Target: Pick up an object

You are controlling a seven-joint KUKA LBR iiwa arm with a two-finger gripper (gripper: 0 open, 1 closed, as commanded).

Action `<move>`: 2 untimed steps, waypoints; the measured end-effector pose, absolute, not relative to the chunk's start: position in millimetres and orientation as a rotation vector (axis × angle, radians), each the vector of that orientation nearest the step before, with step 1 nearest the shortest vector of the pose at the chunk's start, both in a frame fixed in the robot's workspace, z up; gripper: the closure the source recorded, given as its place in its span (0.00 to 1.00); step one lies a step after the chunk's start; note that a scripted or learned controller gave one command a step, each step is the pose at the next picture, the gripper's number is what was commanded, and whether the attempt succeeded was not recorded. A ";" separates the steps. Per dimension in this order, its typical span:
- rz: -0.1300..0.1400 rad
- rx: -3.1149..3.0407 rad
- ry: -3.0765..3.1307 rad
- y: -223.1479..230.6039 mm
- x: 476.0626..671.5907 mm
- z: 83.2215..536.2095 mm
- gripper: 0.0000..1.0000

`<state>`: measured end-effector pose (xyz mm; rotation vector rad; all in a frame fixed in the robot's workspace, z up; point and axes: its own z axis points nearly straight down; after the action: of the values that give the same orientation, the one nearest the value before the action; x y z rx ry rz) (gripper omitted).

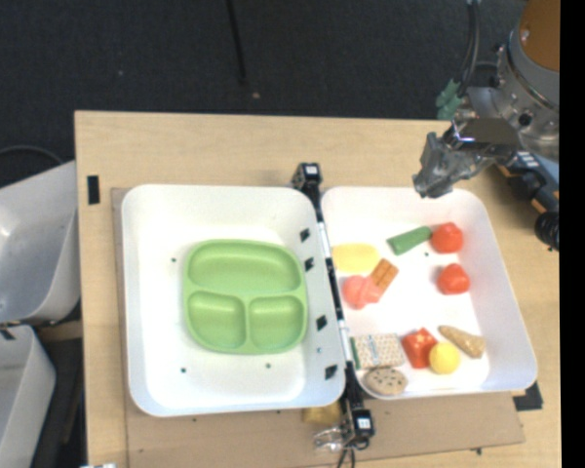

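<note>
Whether the fingers are spread or closed cannot be told: the gripper (431,178) reads as one dark grey mass, hanging over the far rim of the right bin (502,300), towards its far left corner, apart from every object below. All the small toy-food objects lie inside the right bin. Nearest the far rim is a flat green bar (409,239), tilted, with a round red ball (448,237) just beside it on the right. A second red ball (454,279) sits near the bin's right wall, at mid-depth. Against the left wall lie a pale yellow slab (355,256), a pink lump (356,291) nearer the camera, and a small orange block (382,277) touching the pink lump. Along the near rim are a speckled green-and-white packet (378,349), a round brown-dotted cookie (384,381) in the near left corner, a glossy red pepper (419,345), a yellow ball (446,359) touching the pepper, and a tan bread wedge (462,340) just right of them. Left of the right bin, the left bin (146,261) holds a light green divided plate (245,295) with three compartments.
</note>
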<state>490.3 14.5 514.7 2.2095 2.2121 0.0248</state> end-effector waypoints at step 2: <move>-0.002 2.222 2.218 -102.5 489.8 457.0 1.00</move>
<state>489.8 -102.5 457.0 2.2219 2.2181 -0.0016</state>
